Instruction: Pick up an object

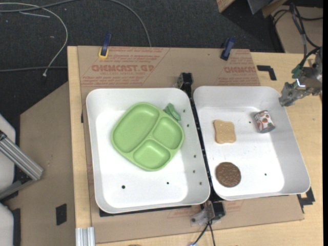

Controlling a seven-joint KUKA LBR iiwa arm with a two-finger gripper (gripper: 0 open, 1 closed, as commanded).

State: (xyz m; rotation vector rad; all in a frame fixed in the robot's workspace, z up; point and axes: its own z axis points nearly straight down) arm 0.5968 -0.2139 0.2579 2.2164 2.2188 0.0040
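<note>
Three objects are seen in the right bin (287,152): toast slice (224,132), brown cookie (228,174), small can (263,121). Green divided plate (147,136) lies in left bin (102,152). End effector (300,88) is outside right bin's far corner; its state cannot be told.

Plate (147,136) left; cookie (228,174) (perhaps) right bin (292,152).

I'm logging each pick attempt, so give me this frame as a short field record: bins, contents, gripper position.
left bin: green divided plate; small green item at the plate's upper right edge
right bin: tan bread slice, round brown patty, small can lying on its side
gripper: at the right bin's upper right corner, nothing seen in it
</note>
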